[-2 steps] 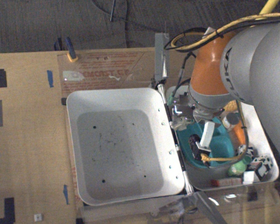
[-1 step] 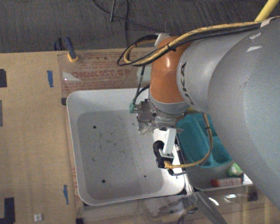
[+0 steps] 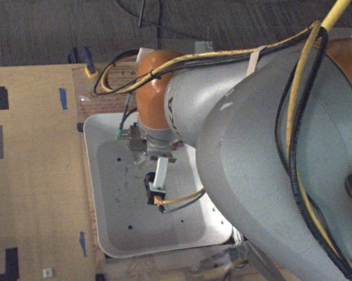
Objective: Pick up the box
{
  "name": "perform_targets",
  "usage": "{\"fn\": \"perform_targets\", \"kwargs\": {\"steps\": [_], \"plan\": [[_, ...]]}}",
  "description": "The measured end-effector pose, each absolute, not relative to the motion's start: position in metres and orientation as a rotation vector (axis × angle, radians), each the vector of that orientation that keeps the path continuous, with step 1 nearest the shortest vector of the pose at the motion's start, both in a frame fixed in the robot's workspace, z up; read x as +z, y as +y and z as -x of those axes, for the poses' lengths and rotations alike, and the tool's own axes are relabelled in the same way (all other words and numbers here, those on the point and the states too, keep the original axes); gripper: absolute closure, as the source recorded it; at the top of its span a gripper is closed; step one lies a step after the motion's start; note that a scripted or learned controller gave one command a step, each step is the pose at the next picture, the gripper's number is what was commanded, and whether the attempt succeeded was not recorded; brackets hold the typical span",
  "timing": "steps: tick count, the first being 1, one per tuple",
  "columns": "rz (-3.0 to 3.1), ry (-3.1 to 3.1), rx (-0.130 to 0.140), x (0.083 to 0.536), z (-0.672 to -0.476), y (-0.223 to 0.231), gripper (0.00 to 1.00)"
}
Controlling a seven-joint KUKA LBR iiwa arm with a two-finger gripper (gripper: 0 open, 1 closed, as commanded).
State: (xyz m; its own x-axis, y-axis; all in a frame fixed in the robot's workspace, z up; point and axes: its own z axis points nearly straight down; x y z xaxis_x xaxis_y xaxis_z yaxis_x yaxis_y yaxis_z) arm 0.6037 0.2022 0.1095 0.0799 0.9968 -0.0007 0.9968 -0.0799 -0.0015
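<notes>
My gripper (image 3: 140,157) hangs low over the back part of the left white bin (image 3: 110,233), pointing down at its floor. The orange band (image 3: 152,91) of the wrist is just above it in the picture. The grey arm (image 3: 266,161) comes in from the right and covers the bin's right side and everything beyond it. The bare part of the bin floor has only a few small dark specks (image 3: 129,227).
A flat cardboard sheet (image 3: 35,175) with black corner marks and strips of blue tape lies left of the bin. Yellow and black cables (image 3: 185,197) loop off the wrist over the bin's middle. Blue clamps (image 3: 83,55) sit at the bench's far edge.
</notes>
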Motion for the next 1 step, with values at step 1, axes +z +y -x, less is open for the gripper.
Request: {"fn": "perform_targets", "kwargs": {"steps": [1], "plan": [[2.463, -1.946, 0.005, 0.0978, -0.5092, 0.1271, 1.00]]}}
